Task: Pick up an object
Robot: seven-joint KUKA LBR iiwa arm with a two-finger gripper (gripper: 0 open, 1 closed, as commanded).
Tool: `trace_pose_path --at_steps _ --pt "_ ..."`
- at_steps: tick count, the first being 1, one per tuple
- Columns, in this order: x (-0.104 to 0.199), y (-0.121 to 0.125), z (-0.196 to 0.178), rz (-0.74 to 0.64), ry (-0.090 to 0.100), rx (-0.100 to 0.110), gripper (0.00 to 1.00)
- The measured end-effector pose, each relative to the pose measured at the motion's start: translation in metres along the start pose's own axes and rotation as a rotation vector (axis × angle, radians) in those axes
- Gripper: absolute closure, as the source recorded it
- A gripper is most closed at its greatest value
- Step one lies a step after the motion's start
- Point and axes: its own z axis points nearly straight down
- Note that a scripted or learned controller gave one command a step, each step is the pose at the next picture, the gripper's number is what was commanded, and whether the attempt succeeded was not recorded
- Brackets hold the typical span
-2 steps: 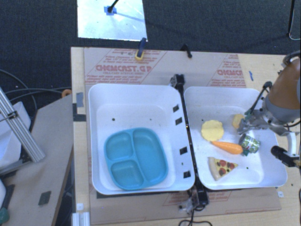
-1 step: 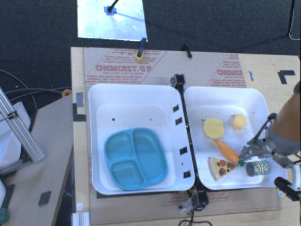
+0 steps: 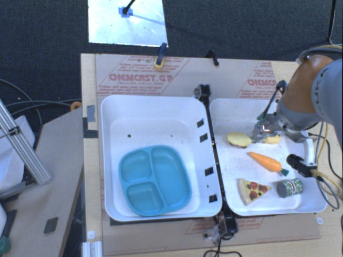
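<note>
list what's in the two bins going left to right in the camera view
blue divided tray → pale yellow food piece → pizza slice → carrot → green can

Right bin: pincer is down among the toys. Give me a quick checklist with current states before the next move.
1. Pincer inside the right bin: ok.
2. Toy between its tips: cannot tell.
3. Nearest toys, the yellow piece and the pale block, lie beside it: ok.
4. Carrot, pizza slice and can lie apart from it: ok.
5. Blue tray sits in the left bin: ok.
</note>
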Motion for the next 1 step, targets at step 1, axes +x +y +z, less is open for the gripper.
trace_pose_path --at_steps 1 --pt "-0.0023 -0.1103 -0.0287 0.016 0.001 0.017 1.0"
